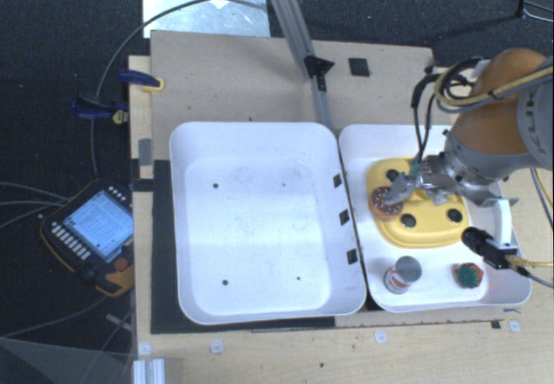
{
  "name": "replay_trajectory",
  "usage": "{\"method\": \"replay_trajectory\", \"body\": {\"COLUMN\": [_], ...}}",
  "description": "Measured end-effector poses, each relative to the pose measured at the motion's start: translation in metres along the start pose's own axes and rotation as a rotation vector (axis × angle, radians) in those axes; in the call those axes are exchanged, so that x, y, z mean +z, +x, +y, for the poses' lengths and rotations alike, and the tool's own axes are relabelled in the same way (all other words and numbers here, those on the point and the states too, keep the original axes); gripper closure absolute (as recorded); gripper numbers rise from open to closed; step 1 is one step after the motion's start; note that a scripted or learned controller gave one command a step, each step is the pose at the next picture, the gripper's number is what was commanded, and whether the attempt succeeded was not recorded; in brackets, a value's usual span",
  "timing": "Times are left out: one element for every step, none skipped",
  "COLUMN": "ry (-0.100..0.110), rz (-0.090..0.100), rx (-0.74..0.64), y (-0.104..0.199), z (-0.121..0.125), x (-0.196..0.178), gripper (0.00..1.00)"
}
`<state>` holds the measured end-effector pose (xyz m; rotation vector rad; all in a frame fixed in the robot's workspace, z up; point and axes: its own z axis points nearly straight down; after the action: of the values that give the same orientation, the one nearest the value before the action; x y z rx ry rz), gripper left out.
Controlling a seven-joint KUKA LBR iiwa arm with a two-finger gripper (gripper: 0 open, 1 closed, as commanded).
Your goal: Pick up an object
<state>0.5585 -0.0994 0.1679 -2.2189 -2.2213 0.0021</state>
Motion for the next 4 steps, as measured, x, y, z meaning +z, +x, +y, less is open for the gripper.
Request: {"method": "replay_trajectory", "body": {"ry": [-0.008,-0.019,-0.009,-0.01], "rz": [-0.001,-0.002,-0.001,-0.001], "rx": [-0.001,-0.004,-0.004,-0.005], "y": [-0.005,-0.004,-0.002,0.008], "z": [0.002,0.005,0.006,0.006], "x": [0.058,0.042,-0.023,-0.079], "gripper": [0.0,1.0,1.0,1.0]}}
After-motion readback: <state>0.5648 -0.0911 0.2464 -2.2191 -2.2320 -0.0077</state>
